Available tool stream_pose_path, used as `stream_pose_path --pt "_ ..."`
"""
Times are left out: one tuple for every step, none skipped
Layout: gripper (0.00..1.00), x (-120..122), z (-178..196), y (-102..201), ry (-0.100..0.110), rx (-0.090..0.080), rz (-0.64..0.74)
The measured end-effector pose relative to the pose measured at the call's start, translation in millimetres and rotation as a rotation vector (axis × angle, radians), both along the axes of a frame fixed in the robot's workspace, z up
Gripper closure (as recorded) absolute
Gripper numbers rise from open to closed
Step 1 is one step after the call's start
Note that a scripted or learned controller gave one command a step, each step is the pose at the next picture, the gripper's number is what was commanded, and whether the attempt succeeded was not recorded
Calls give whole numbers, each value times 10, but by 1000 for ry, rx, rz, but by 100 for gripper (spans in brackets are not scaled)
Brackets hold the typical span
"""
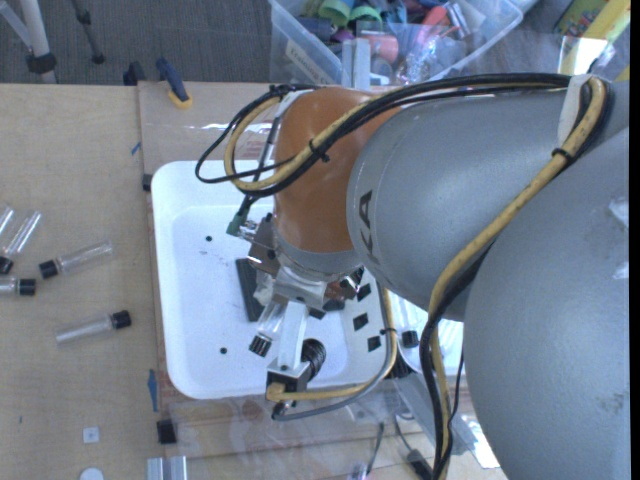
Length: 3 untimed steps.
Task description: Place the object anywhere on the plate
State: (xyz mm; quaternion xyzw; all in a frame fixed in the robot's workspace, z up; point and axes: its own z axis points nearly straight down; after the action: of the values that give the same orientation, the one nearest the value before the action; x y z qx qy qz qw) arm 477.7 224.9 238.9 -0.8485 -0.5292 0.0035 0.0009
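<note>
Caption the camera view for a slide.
KUKA arm reaches over a white bin, its hand low inside; capped vials lie on the bench.

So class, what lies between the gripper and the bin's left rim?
Camera view: bare white bin floor with a few small dark specks lies left of the gripper.

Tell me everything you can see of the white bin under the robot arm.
The white bin is a shallow tray with rounded corners and a raised rim, in what looks like smooth plastic. It lies flat on the bench, on a clear sheet. Its floor bears a few small dark specks. The arm hangs over its right part and hides that side, so its far edge cannot be seen. The wrist and gripper hang low over its near right corner; whether they touch it cannot be told.
</note>
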Motion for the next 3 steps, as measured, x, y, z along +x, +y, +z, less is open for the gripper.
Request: stream_pose_path --pt "100 11 -279 -18 -4 -2 -583" --pt "100 113 348 0 -4 -2 -395" --pt "100 173 689 -483 -5 0 -183"
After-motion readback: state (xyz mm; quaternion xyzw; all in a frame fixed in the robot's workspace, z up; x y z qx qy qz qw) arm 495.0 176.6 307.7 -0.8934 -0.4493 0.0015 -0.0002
